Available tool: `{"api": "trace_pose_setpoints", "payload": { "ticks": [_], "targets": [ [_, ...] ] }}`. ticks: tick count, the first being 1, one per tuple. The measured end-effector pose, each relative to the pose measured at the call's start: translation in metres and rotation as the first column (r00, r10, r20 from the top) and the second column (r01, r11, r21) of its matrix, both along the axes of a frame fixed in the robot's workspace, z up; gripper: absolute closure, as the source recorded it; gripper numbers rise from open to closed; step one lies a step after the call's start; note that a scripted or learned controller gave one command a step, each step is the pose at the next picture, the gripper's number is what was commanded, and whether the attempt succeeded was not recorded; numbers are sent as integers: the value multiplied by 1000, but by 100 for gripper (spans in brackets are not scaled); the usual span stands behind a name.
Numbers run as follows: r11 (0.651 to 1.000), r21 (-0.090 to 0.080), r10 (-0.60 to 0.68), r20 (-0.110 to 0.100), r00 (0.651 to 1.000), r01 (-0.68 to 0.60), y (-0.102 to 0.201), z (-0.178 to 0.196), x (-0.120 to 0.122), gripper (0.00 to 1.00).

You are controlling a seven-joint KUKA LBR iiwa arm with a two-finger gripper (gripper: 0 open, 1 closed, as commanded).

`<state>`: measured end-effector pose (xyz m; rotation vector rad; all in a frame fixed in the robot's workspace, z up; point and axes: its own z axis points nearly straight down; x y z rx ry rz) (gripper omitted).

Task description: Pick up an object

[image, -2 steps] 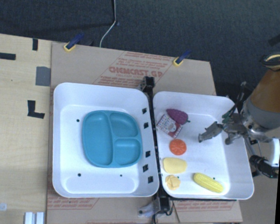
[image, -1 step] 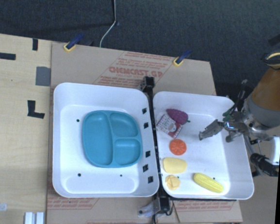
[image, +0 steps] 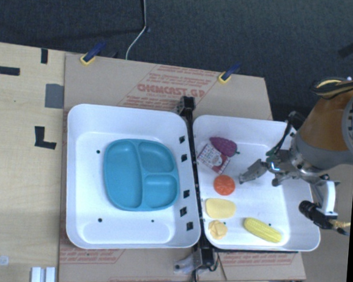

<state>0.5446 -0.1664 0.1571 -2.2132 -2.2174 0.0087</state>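
The right bin (image: 293,206) holds several small items: a purple bunch (image: 224,146), a red-and-white packet (image: 212,157), an orange round piece (image: 224,185), a pale yellow piece (image: 220,207), a small yellow-orange piece (image: 217,229) and a yellow corn cob (image: 262,230). My gripper (image: 262,177) hangs over the right half of this bin, to the right of the orange round piece and apart from it. Its fingers (image: 250,173) are spread open with nothing between them.
In the left bin (image: 75,177) lies a blue divided plate (image: 141,173). A black divider clip strip (image: 189,169) runs between the bins. The arm's grey and orange body (image: 331,129) covers the right bin's far right edge. Both bins rest on cardboard (image: 169,87).
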Motion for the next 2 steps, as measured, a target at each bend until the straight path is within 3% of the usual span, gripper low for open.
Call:
{"api": "trace_pose_setpoints", "payload": {
  "ticks": [1,2],
  "targets": [
    [1000,1,0,-1,1000,0,7,-49,-6,0],
    [1000,-1,-1,6,1000,1,7,-73,-5,0]
  ]
}}
